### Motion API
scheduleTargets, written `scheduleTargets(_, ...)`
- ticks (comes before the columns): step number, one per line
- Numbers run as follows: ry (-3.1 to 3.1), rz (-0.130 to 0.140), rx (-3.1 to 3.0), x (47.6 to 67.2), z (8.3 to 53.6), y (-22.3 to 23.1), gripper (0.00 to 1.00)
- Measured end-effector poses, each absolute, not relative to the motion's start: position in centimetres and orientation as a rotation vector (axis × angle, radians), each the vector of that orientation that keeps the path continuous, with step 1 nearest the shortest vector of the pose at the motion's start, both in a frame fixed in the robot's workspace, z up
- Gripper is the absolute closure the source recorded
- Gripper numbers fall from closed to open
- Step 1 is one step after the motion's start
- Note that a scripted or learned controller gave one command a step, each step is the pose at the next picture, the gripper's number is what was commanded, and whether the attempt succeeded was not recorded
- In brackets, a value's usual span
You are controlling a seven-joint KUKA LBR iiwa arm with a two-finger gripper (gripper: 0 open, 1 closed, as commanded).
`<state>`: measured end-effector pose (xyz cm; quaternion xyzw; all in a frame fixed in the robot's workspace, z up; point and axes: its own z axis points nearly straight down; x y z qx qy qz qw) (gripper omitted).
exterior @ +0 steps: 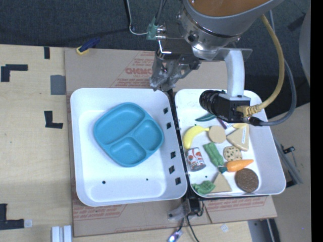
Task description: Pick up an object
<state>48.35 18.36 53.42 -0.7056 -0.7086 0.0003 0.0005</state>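
You have two shallow white bins side by side on the counter. In the left bin a blue three-compartment plastic plate lies near the middle. The right bin holds a cluster: yellow toy banana at the cluster's left, red-and-white toy can in front of it, green toy bean pod right of the can, orange toy carrot further right, round brown toy cookie in front of the carrot, green leafy toy at the front edge. The gripper hangs over the bins' rear edge, where they meet.
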Motion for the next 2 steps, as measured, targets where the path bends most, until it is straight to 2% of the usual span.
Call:
scheduleTargets(1,-2.228,0.001,-2.213,48.3,53.4,23.6,1.00)
scheduleTargets(2,-2.209,0.009,-2.233,48.5,50.5,12.2,1.00)
